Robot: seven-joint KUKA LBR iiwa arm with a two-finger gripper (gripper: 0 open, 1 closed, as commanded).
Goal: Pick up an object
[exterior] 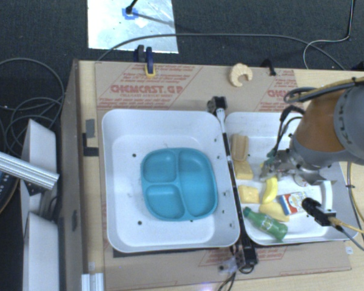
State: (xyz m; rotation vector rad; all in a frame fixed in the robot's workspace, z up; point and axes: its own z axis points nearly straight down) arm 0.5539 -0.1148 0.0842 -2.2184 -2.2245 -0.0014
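Scanning from the left: the left shallow white plastic bin [118, 162] holds one light-blue three-compartment plastic tray [179, 183]. The right shallow white plastic bin [258, 123] holds the candidate objects: one tan block [239, 145], two pale yellow wedge-shaped pieces [244, 171], one yellow banana-shaped toy [270, 190], one green plastic bottle [266, 220] and one small red, white and blue carton [289, 204]. One beige curved piece [241, 74] lies on the tabletop [170, 86] beyond the bins. The end effector [278, 165] hangs over the right bin, just above the banana-shaped toy; whether it is wide or narrow cannot be told. Recommended procedure: centre over one isolated object, since the items crowd together, then descend vertically.
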